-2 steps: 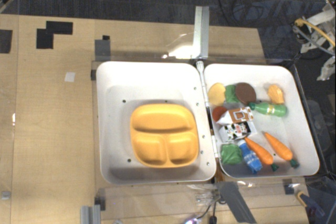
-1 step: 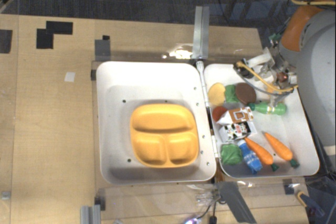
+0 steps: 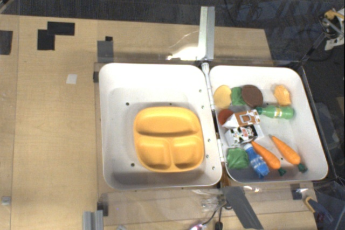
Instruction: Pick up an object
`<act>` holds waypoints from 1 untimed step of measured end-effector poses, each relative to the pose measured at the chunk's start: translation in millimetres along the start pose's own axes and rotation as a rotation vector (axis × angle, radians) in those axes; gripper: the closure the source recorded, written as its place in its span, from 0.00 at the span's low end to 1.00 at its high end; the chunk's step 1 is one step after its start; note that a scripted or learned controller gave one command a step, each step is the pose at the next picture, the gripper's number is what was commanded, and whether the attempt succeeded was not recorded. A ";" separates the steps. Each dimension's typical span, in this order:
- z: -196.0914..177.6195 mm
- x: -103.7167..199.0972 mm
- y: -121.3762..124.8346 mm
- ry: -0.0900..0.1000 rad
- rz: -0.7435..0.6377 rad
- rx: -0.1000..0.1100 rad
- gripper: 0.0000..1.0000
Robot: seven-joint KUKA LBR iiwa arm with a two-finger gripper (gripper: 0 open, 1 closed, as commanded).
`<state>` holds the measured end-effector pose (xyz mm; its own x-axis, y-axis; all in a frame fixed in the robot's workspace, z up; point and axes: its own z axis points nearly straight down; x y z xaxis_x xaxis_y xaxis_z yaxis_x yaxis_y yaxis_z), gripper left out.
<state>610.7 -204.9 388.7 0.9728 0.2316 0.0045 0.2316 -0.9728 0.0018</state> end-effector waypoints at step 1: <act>195.9 9.1 1.6 -0.003 -0.067 0.002 0.00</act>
<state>621.0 -204.4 192.8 0.9551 0.2961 0.0015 0.2961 -0.9551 0.0003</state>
